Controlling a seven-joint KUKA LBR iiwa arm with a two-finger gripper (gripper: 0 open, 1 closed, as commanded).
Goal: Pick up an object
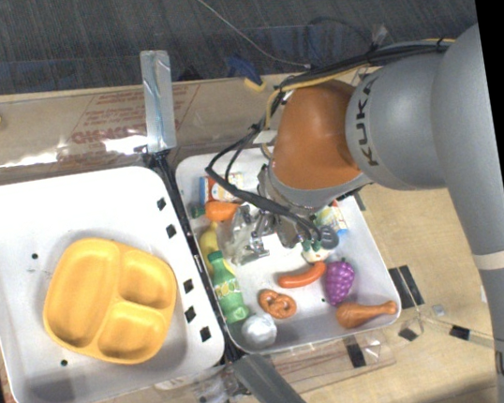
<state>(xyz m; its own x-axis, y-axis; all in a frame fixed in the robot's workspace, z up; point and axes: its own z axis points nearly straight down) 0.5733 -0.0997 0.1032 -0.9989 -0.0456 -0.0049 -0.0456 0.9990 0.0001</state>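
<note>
My gripper (pixel 250 234) hangs low in the right bin (pixel 374 252), under the orange wrist band, among toy foods. Just left of it lie an orange carrot-like piece (pixel 220 211) and a yellow piece (pixel 209 241). A green bottle (pixel 225 288) lies along the bin's left wall. In front of the gripper are a red sausage (pixel 301 276), a purple grape bunch (pixel 338 280), a pretzel-like brown ring (pixel 278 303), a chicken drumstick (pixel 365 312) and a silvery round item (pixel 258 331). I see nothing clearly held between the fingers.
The left bin (pixel 9 225) holds a yellow divided plate (pixel 108 299). The grey arm (pixel 427 111) covers the right bin's back right part. A small white-and-green item (pixel 317 251) lies right of the gripper. Tape and clips run along the divider between the bins.
</note>
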